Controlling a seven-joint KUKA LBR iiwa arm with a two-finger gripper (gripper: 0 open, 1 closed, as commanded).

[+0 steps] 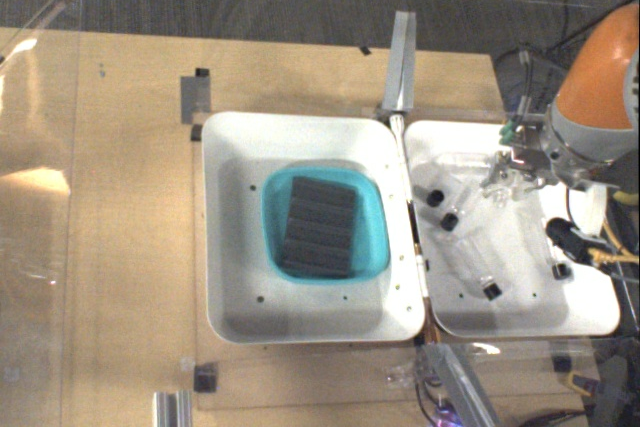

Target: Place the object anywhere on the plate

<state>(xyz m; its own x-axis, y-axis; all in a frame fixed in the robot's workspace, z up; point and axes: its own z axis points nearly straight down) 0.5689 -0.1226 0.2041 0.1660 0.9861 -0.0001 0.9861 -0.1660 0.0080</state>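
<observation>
A dark grey ridged block (318, 225) lies flat on the teal plate (374, 233), which sits in the middle of the left bin (228, 245). The block covers most of the plate's floor and stays inside its rim. My gripper (497, 177) hangs over the upper middle of the right bin (590, 310), well to the right of the plate and apart from the block. Nothing shows in the gripper. The orange-banded wrist (600, 85) rises behind it at the right edge.
Several small black pieces (434, 198) lie scattered on the right bin's floor, with a clear glossy patch (470, 245) among them. A grey metal post (400, 65) stands behind the joint between the bins. Cables (580, 240) trail at the right bin's right side.
</observation>
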